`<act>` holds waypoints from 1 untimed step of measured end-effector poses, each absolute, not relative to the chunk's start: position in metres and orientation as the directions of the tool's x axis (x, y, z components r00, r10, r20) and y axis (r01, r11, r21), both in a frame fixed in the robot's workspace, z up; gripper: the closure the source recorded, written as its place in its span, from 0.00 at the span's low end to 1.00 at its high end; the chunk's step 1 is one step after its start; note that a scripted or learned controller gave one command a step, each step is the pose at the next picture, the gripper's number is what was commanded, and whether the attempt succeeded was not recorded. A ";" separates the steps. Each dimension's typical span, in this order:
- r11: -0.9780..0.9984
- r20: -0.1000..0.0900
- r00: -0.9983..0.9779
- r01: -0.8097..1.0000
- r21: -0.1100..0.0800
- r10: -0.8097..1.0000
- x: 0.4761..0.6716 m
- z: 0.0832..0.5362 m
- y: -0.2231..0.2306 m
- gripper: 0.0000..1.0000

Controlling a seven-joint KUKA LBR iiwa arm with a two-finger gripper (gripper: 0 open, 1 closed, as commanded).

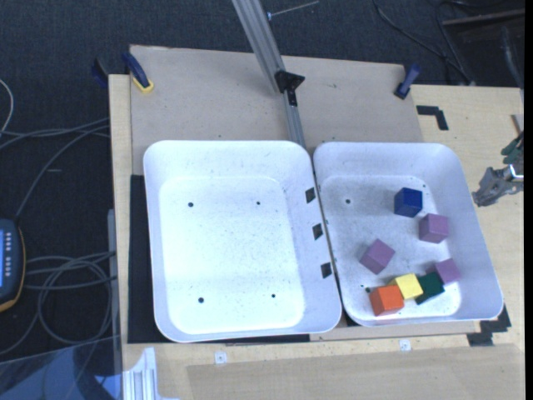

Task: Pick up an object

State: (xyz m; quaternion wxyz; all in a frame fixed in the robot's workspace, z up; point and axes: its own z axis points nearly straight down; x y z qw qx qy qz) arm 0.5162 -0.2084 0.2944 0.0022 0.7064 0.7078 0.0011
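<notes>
Fingers (497,186) sit just outside the right bin (466,182), their state unclear; the isolated blue cube (408,202) looks the easiest target.

Both white bins (233,161) look like smooth plastic, faintly speckled; the bench (216,90) is matt, board-like; upper centre, a metal rail (258,32) gleams dully.
</notes>
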 end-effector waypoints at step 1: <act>0.007 0.000 -0.007 1.000 0.004 1.000 0.531 0.298 -0.156 1.00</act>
